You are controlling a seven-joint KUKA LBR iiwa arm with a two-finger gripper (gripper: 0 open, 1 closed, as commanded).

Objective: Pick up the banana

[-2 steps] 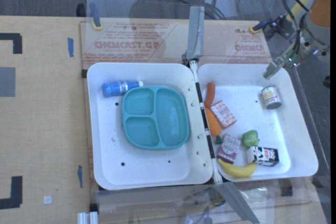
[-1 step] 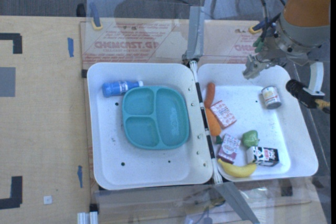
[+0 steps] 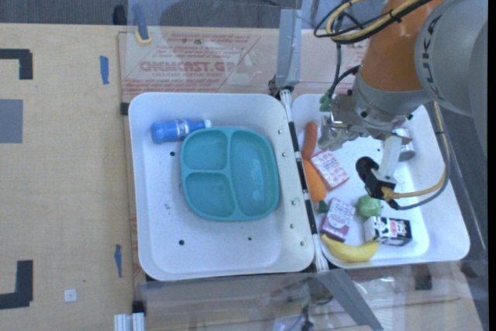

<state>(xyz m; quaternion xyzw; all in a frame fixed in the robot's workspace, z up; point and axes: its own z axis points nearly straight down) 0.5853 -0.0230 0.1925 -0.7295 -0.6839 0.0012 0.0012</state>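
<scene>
The gripper [image 3: 338, 129] hangs over the far left part of the right bin [image 3: 448, 222], below the arm's orange band; whether it is parted or closed cannot be told from this angle, and nothing shows in its hold. Just to its left an orange carrot [image 3: 310, 139] lies along the bin's left wall, with a second orange piece [image 3: 315, 182] continuing toward the near side. A red-and-white packet [image 3: 329, 168] lies just below the gripper, beside those orange pieces. Nearer the front are a dark red packet [image 3: 339, 218], a small green thing [image 3: 370, 206] and a black-and-white carton [image 3: 388, 230]. The banana [image 3: 350, 249] lies at the near left corner of this bin, just beside the dark red packet and the carton, well apart from the gripper. The left bin [image 3: 155, 232] holds a teal divided plate [image 3: 230, 173] and a blue bottle [image 3: 177, 129].
</scene>
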